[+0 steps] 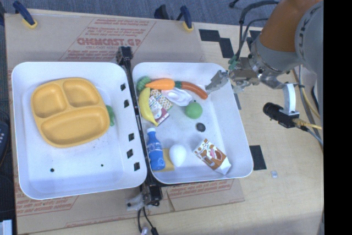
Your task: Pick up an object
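We hover our gripper (215, 81), seemingly spread and empty, over the right bin (242, 143), right of centre. The carrot (160, 84) lies just left; next we judge a descent.

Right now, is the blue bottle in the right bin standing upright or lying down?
Lying down. The blue bottle rests on its side on the floor of the right bin, its white cap toward the banana, beside the white egg.

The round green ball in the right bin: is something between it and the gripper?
Nothing visible blocks it. The gripper is above the right white bin's upper right part; the round green ball lies lower left. The long orange-red sausage lies beside that path.
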`<state>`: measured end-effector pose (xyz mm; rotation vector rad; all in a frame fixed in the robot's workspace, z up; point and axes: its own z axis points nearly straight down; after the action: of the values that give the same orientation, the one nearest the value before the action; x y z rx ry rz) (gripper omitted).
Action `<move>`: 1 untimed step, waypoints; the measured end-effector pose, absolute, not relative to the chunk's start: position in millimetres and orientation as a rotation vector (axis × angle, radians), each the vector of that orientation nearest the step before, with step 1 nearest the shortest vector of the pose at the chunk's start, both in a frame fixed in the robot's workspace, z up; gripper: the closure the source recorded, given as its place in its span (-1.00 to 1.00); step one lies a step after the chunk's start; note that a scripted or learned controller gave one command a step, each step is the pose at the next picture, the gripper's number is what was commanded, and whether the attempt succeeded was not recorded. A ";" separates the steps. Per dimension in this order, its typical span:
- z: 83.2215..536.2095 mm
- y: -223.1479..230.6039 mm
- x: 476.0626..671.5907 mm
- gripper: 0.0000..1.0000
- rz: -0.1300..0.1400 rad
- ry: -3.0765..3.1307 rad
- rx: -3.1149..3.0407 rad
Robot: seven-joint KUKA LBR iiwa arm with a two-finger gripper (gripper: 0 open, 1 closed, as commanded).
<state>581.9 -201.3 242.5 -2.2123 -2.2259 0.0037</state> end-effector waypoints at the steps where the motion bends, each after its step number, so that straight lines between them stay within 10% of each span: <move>1: 90.7 -209.6 655.4 -1.00 0.004 -2.101 -2.331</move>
<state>655.4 -209.6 90.7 -2.3307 -2.1008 0.0038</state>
